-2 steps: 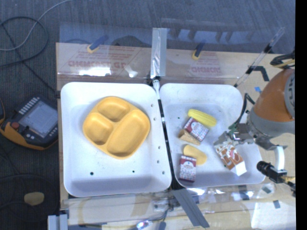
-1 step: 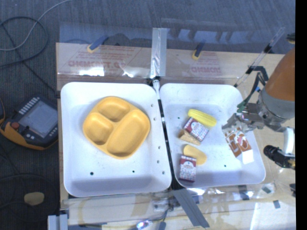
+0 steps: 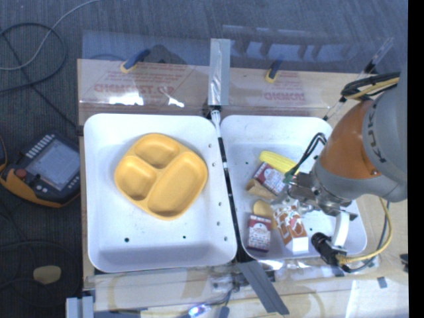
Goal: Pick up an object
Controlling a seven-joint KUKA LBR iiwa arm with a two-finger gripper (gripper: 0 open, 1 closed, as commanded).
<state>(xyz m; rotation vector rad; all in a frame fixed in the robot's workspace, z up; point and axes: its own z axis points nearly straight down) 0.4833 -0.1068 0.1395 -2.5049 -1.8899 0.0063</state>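
Down in the right-hand shallow white bin (image 3: pixel 291 126), the end effector (image 3: pixel 296 203) hovers just above a red-and-white packet (image 3: pixel 291 225); its opening cannot be judged. Left of it lie a maroon carton (image 3: pixel 259 233) and yellow corn cob (image 3: pixel 276 160).

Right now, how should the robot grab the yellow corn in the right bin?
The corn lies flat and slanted near the middle of the right bin, long and thin like a stick. Probably best to come straight down from above and pinch it across its narrow middle. Its upper-left side looks free, but a red packet sits right beside its lower edge, so the hand has little room there.
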